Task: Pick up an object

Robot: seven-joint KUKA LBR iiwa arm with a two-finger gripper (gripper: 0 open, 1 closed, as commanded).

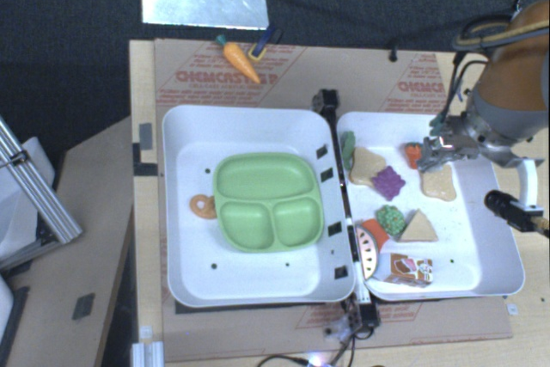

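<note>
Gripper (436, 152) is seen low in right bin (494, 271) | poised over beige cookie (439, 183), beside red toy (413, 155) | finger spread cannot be told

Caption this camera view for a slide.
End effector hovers over toy food in the right bin; a green divided tray sits in the left bin.

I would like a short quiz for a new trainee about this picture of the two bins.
1. True or false: the green divided plate lies in the right bin.
2. Which item lies outside both bins? A) the toy carrot B) the purple piece C) the watermelon slice
3. Fill in: the pretzel lies beside the plate in the ___ bin.

Key: 1 false; 2 A; 3 left. The pincer is over the right bin.
</note>
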